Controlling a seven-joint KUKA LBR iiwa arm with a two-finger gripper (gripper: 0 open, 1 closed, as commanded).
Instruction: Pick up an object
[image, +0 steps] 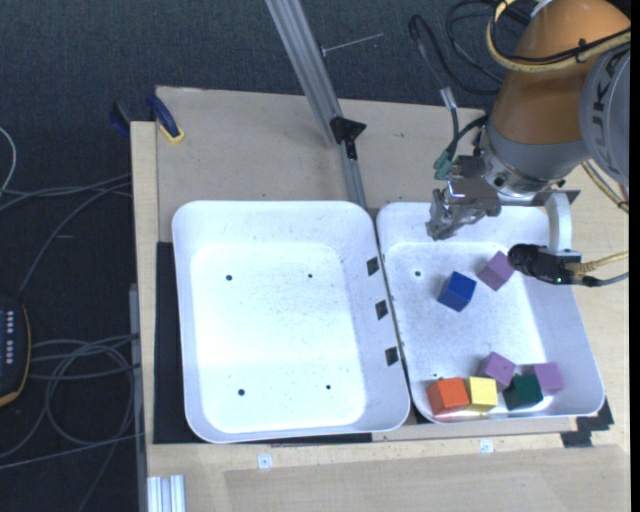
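The right white bin (425, 345) holds several small blocks. A blue cube (457, 290) lies near its middle, with a purple block (494, 270) just to its upper right. Along the front edge sit an orange block (449, 394), a yellow block (482, 392), a dark green block (521, 391) and two more purple blocks (498, 366) (547, 377). My gripper (445, 222) hangs over the bin's back left corner, up and to the left of the blue cube. It carries nothing that I can see.
The left white bin (270, 320) lies beside the right one, joined by black clips (380, 310). A grey metal pole (320, 90) slants across the back of the bench. A black cable connector (540, 262) hangs over the right bin's far right side.
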